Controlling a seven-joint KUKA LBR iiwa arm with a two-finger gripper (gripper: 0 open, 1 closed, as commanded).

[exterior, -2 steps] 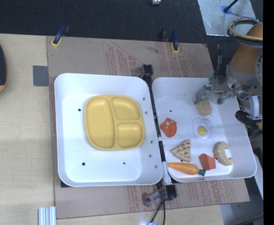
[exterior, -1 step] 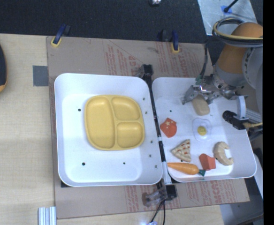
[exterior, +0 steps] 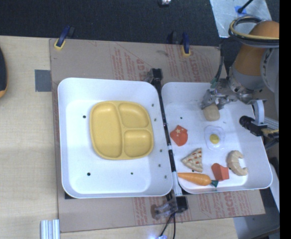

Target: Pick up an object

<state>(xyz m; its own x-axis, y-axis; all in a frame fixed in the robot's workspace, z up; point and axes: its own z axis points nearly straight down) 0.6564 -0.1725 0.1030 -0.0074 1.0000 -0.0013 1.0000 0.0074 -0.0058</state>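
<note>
The left bin (exterior: pixel 71 133) holds a yellow divided plate (exterior: pixel 120 129). In the right bin (exterior: pixel 257 183), the gripper (exterior: pixel 214 99) hangs directly above a tan potato piece (exterior: pixel 211 113), almost touching it; whether it is closed I cannot tell.

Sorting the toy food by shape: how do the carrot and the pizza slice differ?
The carrot is orange, long and tapered, lying nearly level along the near edge; the pizza slice is a pale triangle with red spots, just behind it. Both lie in the right bin.
</note>
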